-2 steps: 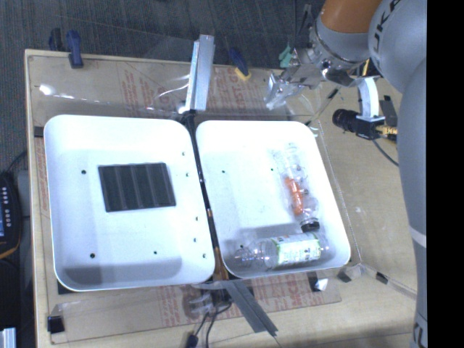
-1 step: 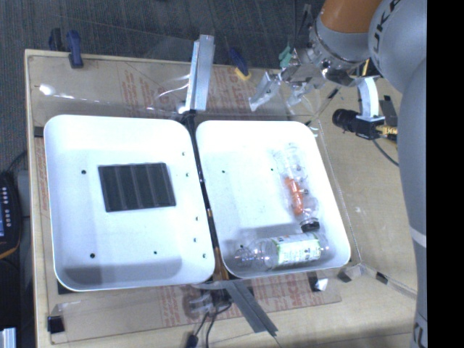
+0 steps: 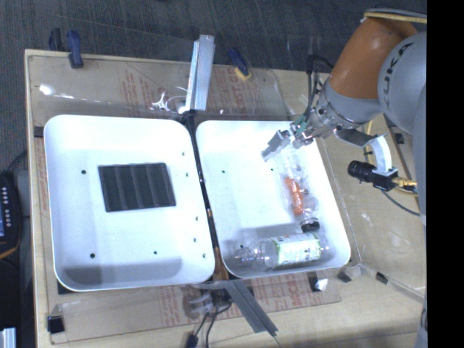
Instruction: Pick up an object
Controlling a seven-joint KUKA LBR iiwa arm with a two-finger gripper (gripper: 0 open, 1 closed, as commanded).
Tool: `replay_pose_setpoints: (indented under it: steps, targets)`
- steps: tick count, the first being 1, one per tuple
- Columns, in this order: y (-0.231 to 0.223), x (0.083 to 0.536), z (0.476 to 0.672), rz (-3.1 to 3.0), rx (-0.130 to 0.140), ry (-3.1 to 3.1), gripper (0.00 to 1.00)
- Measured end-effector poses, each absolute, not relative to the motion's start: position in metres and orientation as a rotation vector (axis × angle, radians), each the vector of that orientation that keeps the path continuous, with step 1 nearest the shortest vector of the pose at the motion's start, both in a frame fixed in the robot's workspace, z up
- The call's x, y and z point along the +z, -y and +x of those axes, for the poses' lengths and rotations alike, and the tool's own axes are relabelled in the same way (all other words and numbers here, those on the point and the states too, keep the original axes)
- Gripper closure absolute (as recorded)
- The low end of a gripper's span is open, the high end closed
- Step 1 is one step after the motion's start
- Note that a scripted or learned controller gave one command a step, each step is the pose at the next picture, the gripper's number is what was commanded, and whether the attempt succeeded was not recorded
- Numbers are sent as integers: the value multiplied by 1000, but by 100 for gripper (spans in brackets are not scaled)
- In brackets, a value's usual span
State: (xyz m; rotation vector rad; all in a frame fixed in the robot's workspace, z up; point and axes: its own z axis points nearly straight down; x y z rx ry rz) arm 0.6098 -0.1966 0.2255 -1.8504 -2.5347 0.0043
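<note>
Gripper [image 3: 285, 141] hangs over the upper part of the right bin [image 3: 217, 194], near its far right wall, arm [image 3: 377, 56] coming in from the right. Whether it is released or clenched: cannot tell, the tip is small and blurred against the white floor; nothing can be made out as held. Two candidates in this bin. Small bottle [image 3: 299, 194]: clear plastic, orange band or contents at mid-length, dark cap at the lower end; lies on its side just below the gripper, long axis running from the gripper toward the near wall, slightly tilted to the right. Its upper end sits close under the tip, contact not resolvable. Large bottle [image 3: 284, 252]: clear, crumpled, white label with green print, lies along the near wall, long axis roughly left-right, well apart from the gripper. Judgement: small bottle is the nearer target; a short drop toward the near side would put the tip over its body, and the grasp should close across its narrow width, i.e. roughly left-right. Clear round plastic will likely roll or slip. Left bin [image 3: 65, 194] holds a dark ribbed pad [image 3: 136, 187].
</note>
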Motion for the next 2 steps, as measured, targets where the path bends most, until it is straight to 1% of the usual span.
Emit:
replay_pose_setpoints:
  steps: [1, 2]
  targets:
    - [209, 156, 580, -1809, 3, 2564, 0]
    - [209, 175, 562, -1746, 2, 2607, 0]
